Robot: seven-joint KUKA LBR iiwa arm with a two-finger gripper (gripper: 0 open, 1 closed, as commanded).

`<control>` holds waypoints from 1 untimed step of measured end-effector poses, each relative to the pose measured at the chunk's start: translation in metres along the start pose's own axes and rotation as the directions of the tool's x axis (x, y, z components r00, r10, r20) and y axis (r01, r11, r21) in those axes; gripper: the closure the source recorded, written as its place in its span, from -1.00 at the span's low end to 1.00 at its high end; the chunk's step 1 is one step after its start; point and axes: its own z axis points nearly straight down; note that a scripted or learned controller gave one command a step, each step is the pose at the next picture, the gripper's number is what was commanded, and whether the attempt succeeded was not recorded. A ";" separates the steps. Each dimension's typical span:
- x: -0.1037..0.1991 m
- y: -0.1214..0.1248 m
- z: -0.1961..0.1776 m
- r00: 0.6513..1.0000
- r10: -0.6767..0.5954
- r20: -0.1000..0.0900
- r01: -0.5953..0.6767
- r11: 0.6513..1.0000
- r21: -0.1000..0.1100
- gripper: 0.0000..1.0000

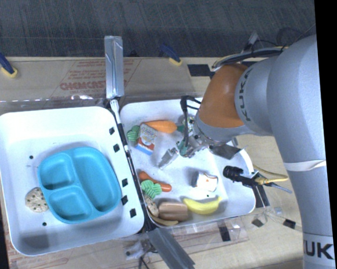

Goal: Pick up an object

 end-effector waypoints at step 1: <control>-0.029 0.040 -0.011 0.876 0.482 0.002 -0.482 0.876 0.000 -1.00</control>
